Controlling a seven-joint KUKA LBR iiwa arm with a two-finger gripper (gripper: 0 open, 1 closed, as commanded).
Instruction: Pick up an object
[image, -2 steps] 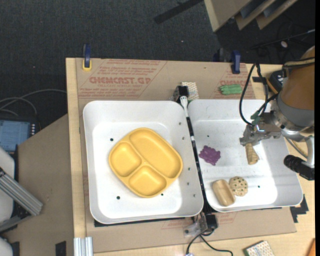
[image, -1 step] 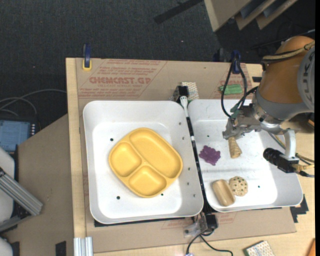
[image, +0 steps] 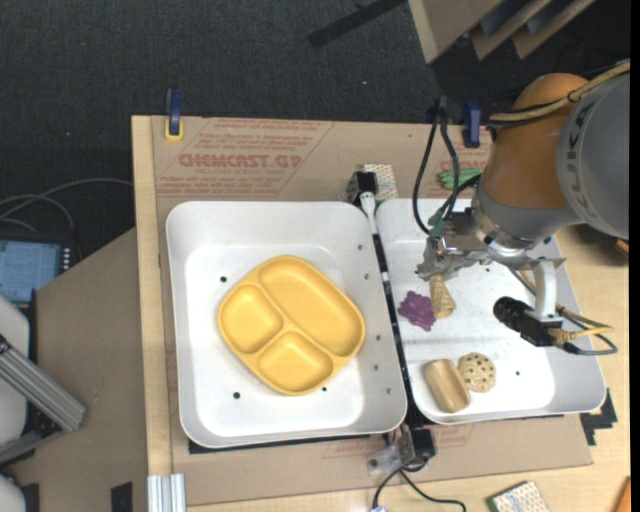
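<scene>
Nearest the camera, a tan bread roll (image: 446, 385) and a cookie (image: 477, 372) lie in the right bin (image: 575, 385), with purple grapes (image: 417, 309) farther back. Nothing is lifted yet. Reaching in from the right, the gripper (image: 441, 262) hangs low over a pale stick-shaped piece (image: 441, 296); whether its jaws are released or clenched is unclear.

Yellow divided plate (image: 290, 323) in left bin (image: 190, 240); end effector (image: 441, 262) over tan piece (image: 441, 296), right bin (image: 580, 385).

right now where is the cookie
In the camera view, the cookie lies in the right bin, near its front edge, just right of the tan bread roll.
</scene>
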